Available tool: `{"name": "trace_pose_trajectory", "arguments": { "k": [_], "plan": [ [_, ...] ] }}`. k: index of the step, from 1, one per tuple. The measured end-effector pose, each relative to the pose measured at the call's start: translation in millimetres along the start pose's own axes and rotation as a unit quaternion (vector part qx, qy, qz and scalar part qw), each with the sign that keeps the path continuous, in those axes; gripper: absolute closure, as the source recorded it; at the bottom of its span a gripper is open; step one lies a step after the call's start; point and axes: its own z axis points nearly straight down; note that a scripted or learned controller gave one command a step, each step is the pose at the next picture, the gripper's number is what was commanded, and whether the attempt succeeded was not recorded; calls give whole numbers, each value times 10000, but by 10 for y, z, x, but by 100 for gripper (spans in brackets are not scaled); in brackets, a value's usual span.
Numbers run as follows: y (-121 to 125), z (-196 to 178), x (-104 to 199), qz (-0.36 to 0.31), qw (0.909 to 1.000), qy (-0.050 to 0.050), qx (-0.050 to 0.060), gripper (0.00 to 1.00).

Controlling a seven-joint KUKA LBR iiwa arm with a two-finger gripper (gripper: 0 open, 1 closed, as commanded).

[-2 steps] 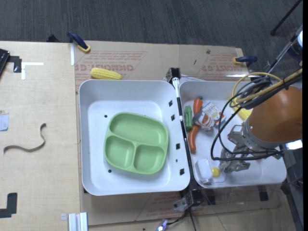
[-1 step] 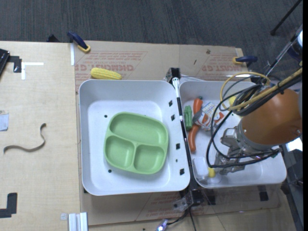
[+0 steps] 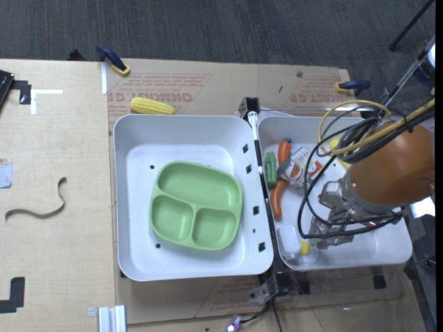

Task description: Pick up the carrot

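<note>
Two shallow white bins sit side by side on the bench. At the centre of the left bin rests a green divided plate with three compartments. The right bin holds the clutter and the arm.

Along the right bin's 9 o'clock wall lie several small things. The carrot, orange and slender, lies roughly lengthwise along that wall, its lower end pointing toward 6 o'clock. Just above it, toward 12 o'clock, is a green vegetable-like piece; whether the two touch is unclear. At 1 o'clock from the carrot sits another orange piece beside a white and red packet.

The arm's orange band fills the bin's 3 o'clock side, with yellow and black cables looping over it. Below the band, the gripper hangs low toward the bin's 6 o'clock edge, at about 4 o'clock from the carrot and apart from it. Whether it is open or closed cannot be told from this angle. Nothing can be seen held in it. A small yellow object lies on the bin floor close by, toward 7 o'clock from the gripper.

Outside the bins, a yellow corn cob lies on the cardboard at 12 o'clock of the left bin.
</note>
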Motion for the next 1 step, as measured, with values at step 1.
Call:
{"name": "trace_pose_trajectory", "arguments": {
  "k": [1],
  "plan": [
    [24,92,-8,45,10000,22,-13,100]
  ]
}}
